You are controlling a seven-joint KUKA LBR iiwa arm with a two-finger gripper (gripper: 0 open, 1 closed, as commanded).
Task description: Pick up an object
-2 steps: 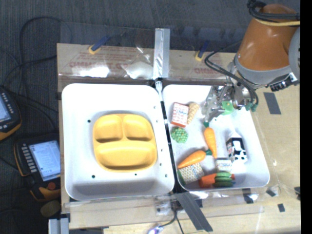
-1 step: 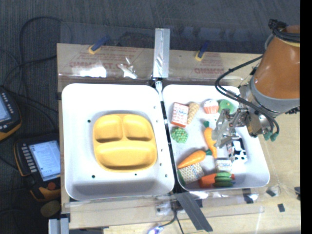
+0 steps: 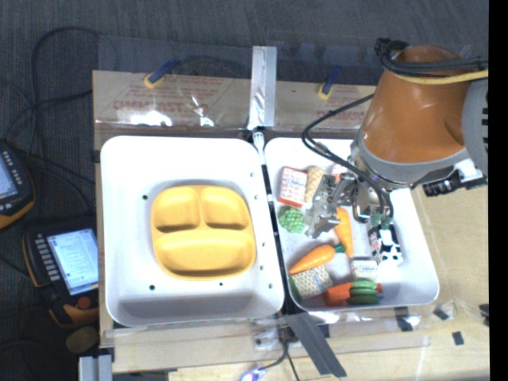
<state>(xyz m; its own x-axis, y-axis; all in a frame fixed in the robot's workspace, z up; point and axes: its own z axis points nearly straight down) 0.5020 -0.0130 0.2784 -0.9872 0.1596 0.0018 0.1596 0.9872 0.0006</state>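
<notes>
The arm (image 3: 421, 109) enters from the right of the frame, its broad orange band filling the upper right and a grey ring below it. Black cables loop over and beside the wrist. The gripper (image 3: 337, 209) hangs at centre right, pointing down and leftward; how its jaws stand cannot be made out.

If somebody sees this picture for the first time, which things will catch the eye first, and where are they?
First comes the yellow divided tray, lying alone in the middle of the left bin. Next is the arm's big orange band at the upper right, above the right bin. Under it the gripper hangs among crowded toy food, with an orange carrot just below.
</notes>
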